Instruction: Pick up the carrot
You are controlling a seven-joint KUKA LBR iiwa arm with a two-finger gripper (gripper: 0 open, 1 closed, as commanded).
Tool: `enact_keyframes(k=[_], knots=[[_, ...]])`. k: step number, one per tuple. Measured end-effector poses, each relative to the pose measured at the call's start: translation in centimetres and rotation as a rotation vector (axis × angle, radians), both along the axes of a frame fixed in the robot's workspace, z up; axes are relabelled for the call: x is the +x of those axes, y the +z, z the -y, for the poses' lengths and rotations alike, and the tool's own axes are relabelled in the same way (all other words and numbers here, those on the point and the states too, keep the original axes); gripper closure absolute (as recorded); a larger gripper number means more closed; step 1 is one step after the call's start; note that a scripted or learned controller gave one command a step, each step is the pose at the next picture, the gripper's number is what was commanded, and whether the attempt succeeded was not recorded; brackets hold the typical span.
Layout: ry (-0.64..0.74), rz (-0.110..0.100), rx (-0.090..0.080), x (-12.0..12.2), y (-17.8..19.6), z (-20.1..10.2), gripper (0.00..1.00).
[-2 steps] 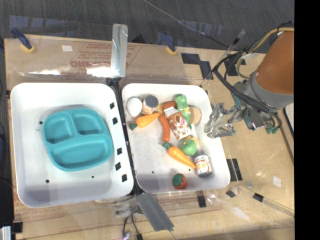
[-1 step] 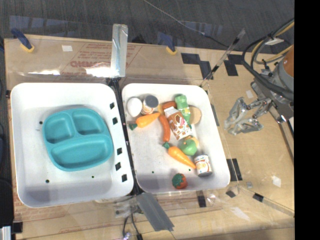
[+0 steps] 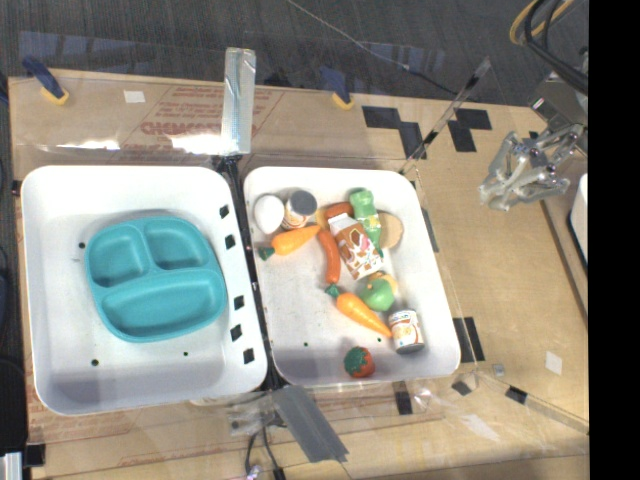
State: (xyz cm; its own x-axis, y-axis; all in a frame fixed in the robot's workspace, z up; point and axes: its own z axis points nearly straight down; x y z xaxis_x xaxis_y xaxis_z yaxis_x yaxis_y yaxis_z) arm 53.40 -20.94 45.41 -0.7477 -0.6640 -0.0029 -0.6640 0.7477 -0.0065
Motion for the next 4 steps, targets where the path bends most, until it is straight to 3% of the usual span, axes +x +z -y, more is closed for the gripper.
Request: enact_keyframes(k=[1,3,4], knots=[[0.371,-0.009,0.004,-3.4,-12.8,0.0,1.00],[0.381,-0.003,0.000,-3.1,-10.6,-0.2,1.00],[0.796,-0.009,0.003,-5.7,-11.2,0.0,1.00]])
